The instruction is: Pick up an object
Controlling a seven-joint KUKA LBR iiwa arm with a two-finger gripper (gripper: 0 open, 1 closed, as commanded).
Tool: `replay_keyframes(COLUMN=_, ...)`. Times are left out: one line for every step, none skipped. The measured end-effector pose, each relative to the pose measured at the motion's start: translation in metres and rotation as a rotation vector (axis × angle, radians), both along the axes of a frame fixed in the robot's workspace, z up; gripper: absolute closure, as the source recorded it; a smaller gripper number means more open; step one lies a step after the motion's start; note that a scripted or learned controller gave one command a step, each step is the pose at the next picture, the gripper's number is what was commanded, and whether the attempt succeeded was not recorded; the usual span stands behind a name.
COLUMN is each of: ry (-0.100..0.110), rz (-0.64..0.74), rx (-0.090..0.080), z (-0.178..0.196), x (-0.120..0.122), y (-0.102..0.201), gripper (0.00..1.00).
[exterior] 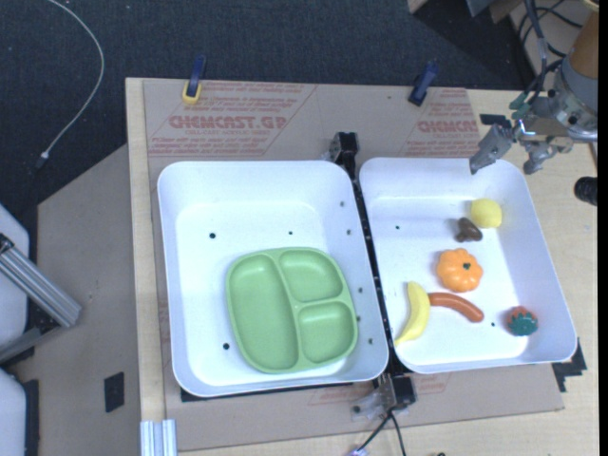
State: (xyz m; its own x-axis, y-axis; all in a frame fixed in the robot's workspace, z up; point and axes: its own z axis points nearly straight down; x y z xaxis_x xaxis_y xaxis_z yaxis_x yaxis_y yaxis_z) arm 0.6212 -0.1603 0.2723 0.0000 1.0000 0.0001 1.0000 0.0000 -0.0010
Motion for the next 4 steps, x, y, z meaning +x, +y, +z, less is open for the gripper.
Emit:
replay_keyframes(ry=0.006, rz=0.0, rx=0.001, z=-0.063, x=-0.002, y=0.005, gripper=0.0)
replay_keyframes(ry=0.004, rz=0.0, rx=0.001, z=-0.11, x=-0.011, y=0.004, gripper=0.0)
replay_keyframes(ry=0.008, rz=0.0, rx=0.002, z=-0.171, x=-0.019, y=0.005, gripper=0.0)
replay_keyframes(ry=-0.002, rz=0.0, rx=0.0, z=-0.156, x=-0.017, y=0.005, gripper=1.0)
